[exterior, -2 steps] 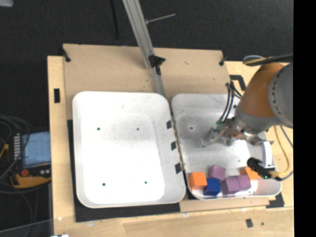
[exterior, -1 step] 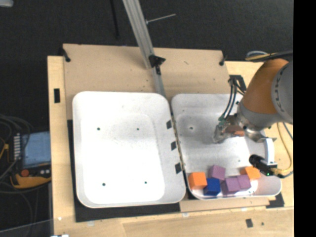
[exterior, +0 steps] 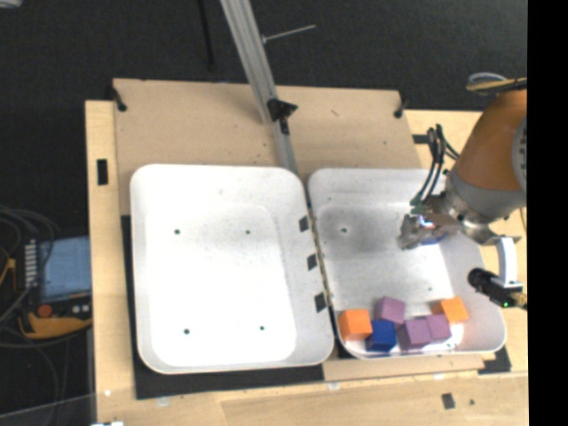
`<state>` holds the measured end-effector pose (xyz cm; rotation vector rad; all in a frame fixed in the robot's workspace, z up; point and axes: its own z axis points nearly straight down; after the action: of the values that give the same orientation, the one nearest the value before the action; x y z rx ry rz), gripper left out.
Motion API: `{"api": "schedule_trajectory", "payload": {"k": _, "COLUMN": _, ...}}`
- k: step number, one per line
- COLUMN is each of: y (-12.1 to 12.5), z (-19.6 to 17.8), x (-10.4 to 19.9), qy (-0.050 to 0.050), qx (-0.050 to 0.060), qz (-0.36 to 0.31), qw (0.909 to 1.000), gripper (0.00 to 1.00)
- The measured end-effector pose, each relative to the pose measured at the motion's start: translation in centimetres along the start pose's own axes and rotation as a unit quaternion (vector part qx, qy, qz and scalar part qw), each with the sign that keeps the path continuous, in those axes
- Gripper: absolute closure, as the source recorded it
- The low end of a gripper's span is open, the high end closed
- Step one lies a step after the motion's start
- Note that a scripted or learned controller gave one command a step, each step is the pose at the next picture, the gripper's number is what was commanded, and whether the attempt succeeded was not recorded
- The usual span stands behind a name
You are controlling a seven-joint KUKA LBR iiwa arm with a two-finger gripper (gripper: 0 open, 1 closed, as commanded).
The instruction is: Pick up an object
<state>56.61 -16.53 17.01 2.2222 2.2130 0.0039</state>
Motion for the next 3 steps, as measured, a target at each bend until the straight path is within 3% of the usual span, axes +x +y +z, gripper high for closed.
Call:
{"api": "schedule_trajectory", "payload": {"k": 1, "y": 0.2, "z": -3.8, "x": -0.2, "qy": 0.0, "qx": 0.0, "qz": -0.004, "qw": 1.0, "gripper": 1.0}}
{"api": "schedule_trajectory", "payload": {"k": 3, "y": 3.4, "z": -5.3, "x": 11.0, "qy": 0.002, "qx": 0.002, "qz": -0.006, "qw": 1.0, "gripper": 1.0}}
